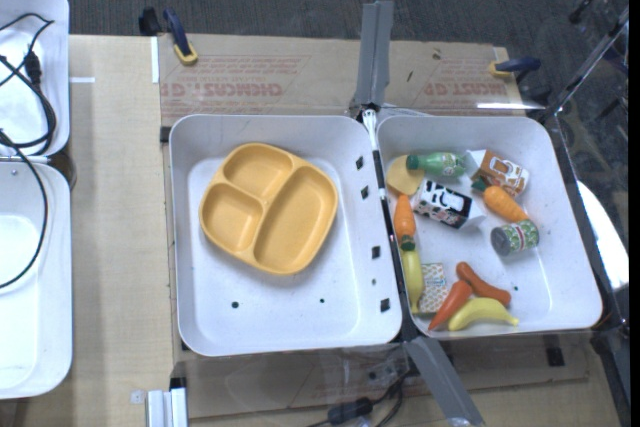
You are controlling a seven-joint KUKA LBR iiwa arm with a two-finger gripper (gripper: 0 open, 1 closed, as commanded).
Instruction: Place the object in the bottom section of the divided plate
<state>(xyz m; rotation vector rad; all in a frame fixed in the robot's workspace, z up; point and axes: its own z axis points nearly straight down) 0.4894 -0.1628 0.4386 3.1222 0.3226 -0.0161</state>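
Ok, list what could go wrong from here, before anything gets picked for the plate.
1. The right bin is crowded: the banana lies against a red pepper and the carrot sits beside a small can, so a grab may catch or knock a neighbour.
2. The yellow divided plate sits turned at an angle in the left bin, so which section counts as the bottom one is easy to misjudge.

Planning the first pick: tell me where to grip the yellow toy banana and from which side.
Grip the yellow toy banana at mid-length, from above, fingers across its narrow width. It lies flat along the right bin's near wall, with a red pepper touching its left end; the middle looks freest.
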